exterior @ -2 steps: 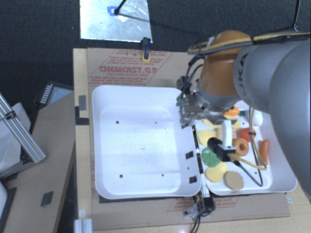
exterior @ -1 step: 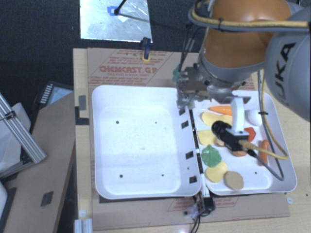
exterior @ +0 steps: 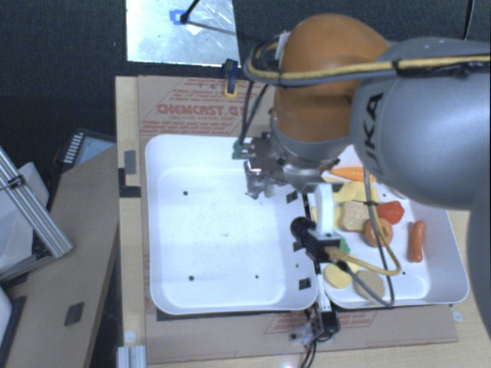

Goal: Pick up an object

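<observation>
The gripper [exterior: 258, 181] hung just left of the right bin [exterior: 453, 282], above the right part of the left bin [exterior: 176, 228]. Whether it was wide or narrow could not be told. The things to pick lay inside the right bin. A carrot [exterior: 351, 173] was at its far side, and a red piece [exterior: 392, 211] and a sausage [exterior: 416, 240] lay toward its right side. A pale cracker [exterior: 354, 218] and a brown ring [exterior: 377, 233] were near its middle, touching. A yellow piece [exterior: 337, 277] and a tan oval [exterior: 370, 284] lay at its near left corner. The arm [exterior: 414, 121] covered the right bin's far left part.
</observation>
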`<state>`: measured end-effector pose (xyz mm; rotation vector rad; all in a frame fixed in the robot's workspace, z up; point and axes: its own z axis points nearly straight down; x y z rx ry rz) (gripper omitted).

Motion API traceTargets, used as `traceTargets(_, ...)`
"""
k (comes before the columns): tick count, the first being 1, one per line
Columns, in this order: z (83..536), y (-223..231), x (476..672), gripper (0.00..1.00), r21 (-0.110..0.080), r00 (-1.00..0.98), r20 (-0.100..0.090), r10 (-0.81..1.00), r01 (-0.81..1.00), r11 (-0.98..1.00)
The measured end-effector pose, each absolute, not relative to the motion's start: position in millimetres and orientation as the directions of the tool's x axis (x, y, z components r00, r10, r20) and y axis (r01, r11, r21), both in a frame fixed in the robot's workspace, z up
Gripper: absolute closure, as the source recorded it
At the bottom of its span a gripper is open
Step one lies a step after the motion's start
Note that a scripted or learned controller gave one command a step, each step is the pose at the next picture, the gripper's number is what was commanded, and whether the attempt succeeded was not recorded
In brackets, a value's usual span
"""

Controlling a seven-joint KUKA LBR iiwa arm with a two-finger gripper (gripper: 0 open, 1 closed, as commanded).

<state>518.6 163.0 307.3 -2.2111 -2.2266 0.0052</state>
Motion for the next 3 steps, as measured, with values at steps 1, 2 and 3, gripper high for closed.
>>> traceTargets(1,338,206,598.0,1.0,0.009,-0.007,0.003,1.0,1.0,0.007)
traceTargets(2,546,235,598.8,1.0,0.02,-0.007,0.008,1.0,1.0,0.007)
traceTargets(3,535,234,591.5,1.0,0.001,-0.005,0.001,1.0,1.0,0.005)
